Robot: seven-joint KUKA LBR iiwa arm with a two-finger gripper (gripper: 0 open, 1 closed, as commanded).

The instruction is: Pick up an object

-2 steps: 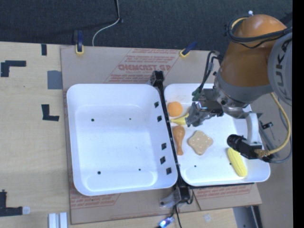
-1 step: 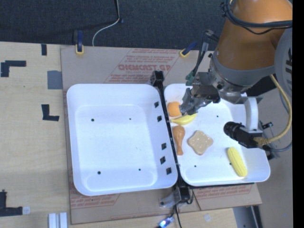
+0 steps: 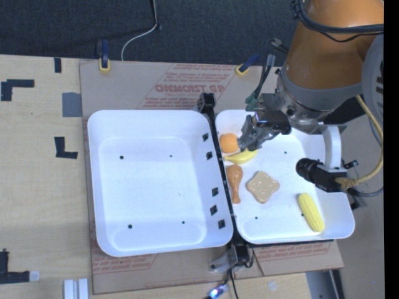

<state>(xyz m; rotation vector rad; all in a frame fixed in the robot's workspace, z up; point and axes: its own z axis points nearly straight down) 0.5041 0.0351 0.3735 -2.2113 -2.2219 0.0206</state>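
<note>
Bench with two white bins side by side on a cardboard sheet (image 3: 181, 83). Left bin (image 3: 100, 129) and right bin (image 3: 340, 226) meet along a dark divider with black clips.

Arm (image 3: 330, 42) reaches in from the right, orange band uppermost, grey wrist below it. Gripper (image 3: 249, 139) sits low over the upper-left corner of the right bin, close to the divider. Its dark fingers point down and left toward the fruit there. Finger spacing: cannot tell, the tips merge with the dark housing. Nothing is visibly between them.

Contents of right bin:
- Orange (image 3: 229, 143), against the left wall, just beside the gripper tip, possibly touching.
- Banana (image 3: 242, 157), lying flat right below the orange and under the gripper; contact cannot be judged.
- Drumstick (image 3: 235, 180), brown, lengthwise along the left wall, thick end up near the banana.
- Bread (image 3: 263, 187), tan slice, flat, just right of the drumstick, apart from it.
- Corn (image 3: 311, 212), yellow cob, lying tilted near the lower right corner, well apart from the others.

A black cylindrical part (image 3: 318, 173) with cabling hangs over the right side of the right bin. All five objects rest on the bin floor.
</note>
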